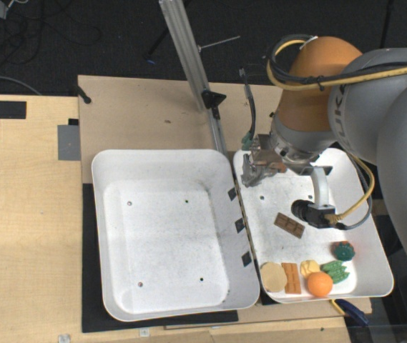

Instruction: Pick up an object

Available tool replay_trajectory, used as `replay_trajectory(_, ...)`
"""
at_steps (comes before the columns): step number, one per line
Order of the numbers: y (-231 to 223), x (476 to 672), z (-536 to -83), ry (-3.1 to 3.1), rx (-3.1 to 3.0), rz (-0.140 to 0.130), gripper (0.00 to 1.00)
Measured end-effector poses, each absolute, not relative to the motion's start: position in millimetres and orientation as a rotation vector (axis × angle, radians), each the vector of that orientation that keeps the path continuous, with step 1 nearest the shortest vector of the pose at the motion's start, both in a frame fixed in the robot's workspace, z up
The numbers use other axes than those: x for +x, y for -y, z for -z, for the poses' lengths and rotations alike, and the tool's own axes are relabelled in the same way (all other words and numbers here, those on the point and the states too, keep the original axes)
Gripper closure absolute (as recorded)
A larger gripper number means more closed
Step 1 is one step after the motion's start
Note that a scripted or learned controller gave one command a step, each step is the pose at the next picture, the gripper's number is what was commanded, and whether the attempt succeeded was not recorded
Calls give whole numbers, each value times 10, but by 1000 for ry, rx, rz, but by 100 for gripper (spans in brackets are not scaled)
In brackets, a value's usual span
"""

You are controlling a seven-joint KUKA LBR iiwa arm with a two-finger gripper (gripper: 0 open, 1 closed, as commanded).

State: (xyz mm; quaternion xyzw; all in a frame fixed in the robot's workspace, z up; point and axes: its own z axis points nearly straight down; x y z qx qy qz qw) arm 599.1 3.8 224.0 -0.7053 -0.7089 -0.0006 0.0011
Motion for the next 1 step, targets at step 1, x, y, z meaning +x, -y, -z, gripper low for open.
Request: replay_trajectory(1,-619,6135,-2285,2225,-2214,1,100)
